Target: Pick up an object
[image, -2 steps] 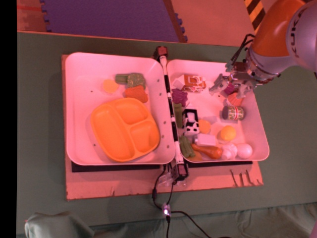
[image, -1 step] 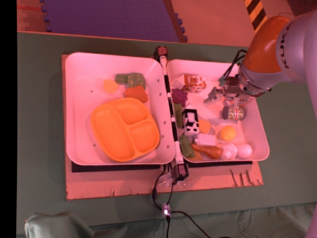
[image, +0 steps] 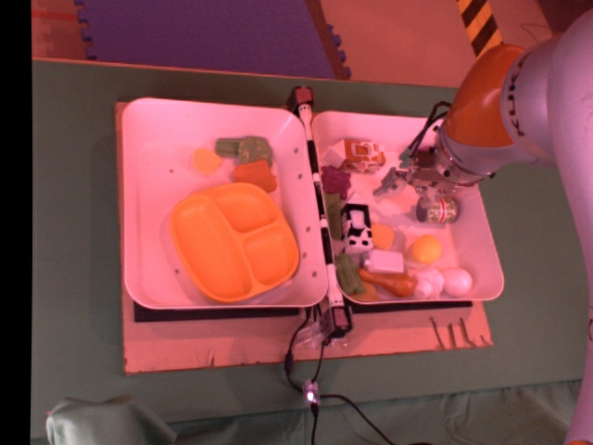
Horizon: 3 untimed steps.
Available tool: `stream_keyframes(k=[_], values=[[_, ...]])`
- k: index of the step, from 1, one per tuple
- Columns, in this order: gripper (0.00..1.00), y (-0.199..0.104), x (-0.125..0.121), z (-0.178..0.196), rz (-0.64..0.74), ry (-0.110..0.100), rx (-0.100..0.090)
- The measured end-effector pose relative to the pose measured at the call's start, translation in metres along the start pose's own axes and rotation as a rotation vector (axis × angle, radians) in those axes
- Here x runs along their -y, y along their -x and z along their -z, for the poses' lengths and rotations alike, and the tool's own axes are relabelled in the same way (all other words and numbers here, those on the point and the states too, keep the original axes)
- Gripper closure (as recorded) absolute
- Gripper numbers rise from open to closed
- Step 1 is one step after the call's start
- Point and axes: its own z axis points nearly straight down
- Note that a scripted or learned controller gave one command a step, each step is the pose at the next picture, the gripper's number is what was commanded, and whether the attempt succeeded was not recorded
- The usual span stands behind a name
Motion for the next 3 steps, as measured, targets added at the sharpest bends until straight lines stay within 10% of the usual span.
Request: stream_keyframes(k=[1,2,3], values=[[0.00,0.000,-0.004,-0.003,0.001,0.011,0.001],[1.00,0.001,-0.003,0.005,-0.003,0.008,0.003],[1.00,-0.002,0.002,0.057,-0.001,-0.010,-0.002]])
